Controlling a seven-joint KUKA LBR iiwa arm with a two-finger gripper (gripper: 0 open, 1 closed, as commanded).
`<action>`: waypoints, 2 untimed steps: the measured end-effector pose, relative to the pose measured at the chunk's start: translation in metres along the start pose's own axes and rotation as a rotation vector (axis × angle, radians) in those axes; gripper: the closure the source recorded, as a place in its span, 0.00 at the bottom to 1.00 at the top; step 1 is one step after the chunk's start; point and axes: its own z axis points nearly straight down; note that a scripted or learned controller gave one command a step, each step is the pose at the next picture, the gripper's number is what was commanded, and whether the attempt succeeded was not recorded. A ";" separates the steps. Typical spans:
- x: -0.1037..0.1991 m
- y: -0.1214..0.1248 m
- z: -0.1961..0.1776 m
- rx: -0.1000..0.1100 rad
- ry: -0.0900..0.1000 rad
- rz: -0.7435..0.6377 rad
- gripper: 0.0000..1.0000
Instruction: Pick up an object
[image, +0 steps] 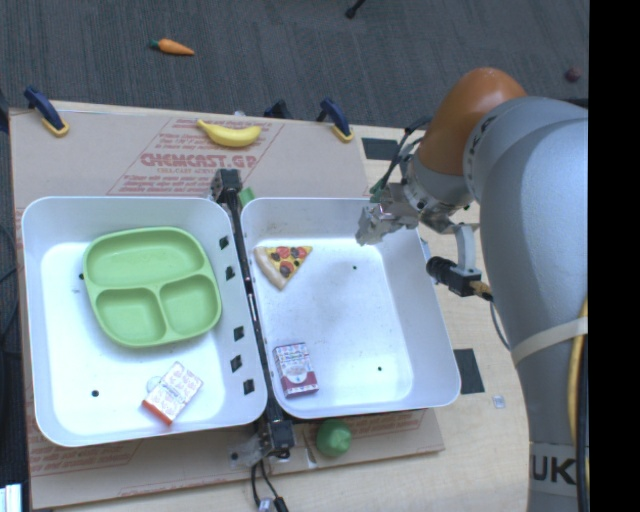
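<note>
Right bin (425, 340): pizza slice (283, 262) at far left corner, small carton (296, 368) near front edge.
Gripper (372, 226) over the bin's far edge, apparently holding nothing; finger state cannot be told. Left bin (40, 330): green plate (150, 285), snack box (172, 391).

Glossy white plastic bins (420, 330)

You see a thick grey arm (535, 210), orange band above the wrist, dark cables along the wrist, a black stub beside it, part of white lettering "UK" low down, metallic grey tool (372, 228).
</note>
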 end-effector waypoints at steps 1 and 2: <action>0.000 0.000 0.000 0.000 0.000 -0.001 0.00; 0.001 0.001 -0.011 -0.001 0.000 -0.006 1.00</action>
